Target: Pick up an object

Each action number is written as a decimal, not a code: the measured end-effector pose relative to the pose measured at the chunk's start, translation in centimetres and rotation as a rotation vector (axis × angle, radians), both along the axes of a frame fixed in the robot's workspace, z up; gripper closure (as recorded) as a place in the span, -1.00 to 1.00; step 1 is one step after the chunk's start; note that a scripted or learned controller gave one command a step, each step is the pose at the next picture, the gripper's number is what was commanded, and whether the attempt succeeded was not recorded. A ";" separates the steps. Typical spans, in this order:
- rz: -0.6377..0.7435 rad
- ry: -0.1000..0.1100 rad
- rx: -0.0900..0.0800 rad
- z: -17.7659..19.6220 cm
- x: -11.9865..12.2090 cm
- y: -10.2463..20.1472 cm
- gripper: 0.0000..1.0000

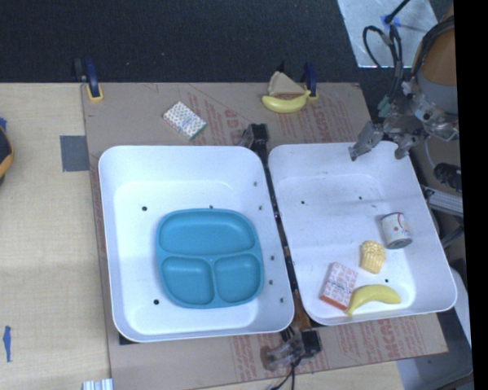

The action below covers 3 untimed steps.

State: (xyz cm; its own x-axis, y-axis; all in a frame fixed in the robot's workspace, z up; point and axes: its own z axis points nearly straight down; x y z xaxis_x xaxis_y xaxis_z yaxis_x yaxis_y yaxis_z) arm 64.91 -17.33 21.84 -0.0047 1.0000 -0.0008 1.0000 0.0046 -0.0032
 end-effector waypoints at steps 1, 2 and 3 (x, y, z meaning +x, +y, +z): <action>0.000 0.003 -0.001 -7.3 -4.6 -2.7 -1.00; 0.001 0.002 0.000 -8.5 -9.1 -1.7 -1.00; -0.001 -0.003 0.000 3.3 -13.3 -0.7 -1.00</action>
